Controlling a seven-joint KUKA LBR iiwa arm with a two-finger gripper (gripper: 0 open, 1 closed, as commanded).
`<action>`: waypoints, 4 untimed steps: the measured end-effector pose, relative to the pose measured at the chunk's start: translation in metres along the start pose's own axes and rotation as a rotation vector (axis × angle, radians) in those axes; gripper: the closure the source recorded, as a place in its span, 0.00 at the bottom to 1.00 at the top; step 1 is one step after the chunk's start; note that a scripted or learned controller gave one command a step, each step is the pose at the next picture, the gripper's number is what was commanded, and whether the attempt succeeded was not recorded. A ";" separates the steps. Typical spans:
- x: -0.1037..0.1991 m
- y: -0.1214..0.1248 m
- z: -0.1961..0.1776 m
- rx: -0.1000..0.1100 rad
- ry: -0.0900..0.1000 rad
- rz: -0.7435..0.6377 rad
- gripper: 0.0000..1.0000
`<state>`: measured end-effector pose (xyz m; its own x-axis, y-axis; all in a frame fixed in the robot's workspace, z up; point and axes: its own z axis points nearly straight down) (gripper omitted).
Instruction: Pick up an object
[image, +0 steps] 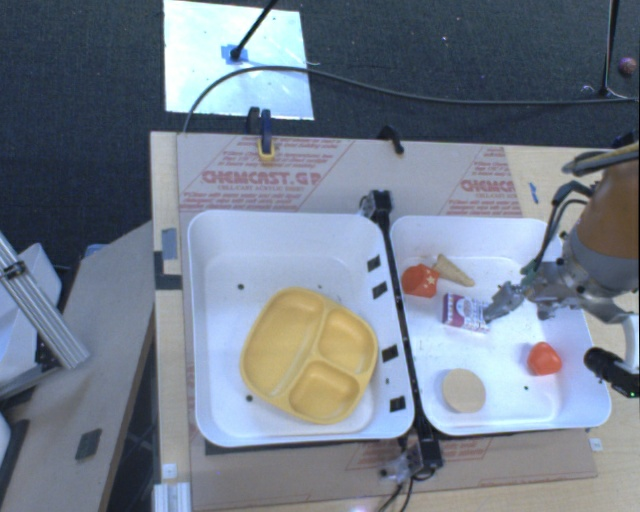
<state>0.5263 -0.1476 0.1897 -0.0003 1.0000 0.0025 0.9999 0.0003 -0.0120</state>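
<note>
Gripper (497, 303) low in right bin (570, 238), tips beside the small maroon-and-white carton (464, 311); cannot tell its state. Red tomato-like piece (420, 281) and pale cone (453, 269) lie far-left of the carton, near the bin's left wall. Tan round disc (464, 390) near edge; orange-red piece (543, 358) right of it. Bare floor between them. Left bin (215, 330) holds yellow divided tray (309, 355), room along its far side.

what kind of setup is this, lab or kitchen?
Likely a robot lab bench: two white bins on a board, toy food such as a yellow tray, cables across dark carpet, and an arm with its hand reaching in.
</note>
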 end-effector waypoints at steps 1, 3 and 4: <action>0.000 0.003 -0.007 -0.013 -0.002 -0.003 0.00; -0.012 0.004 0.087 -0.010 -0.002 -0.001 0.00; -0.012 0.005 0.106 -0.012 -0.002 -0.001 0.00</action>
<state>0.5296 -0.1589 0.0837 -0.0015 1.0000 0.0005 1.0000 0.0015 -0.0004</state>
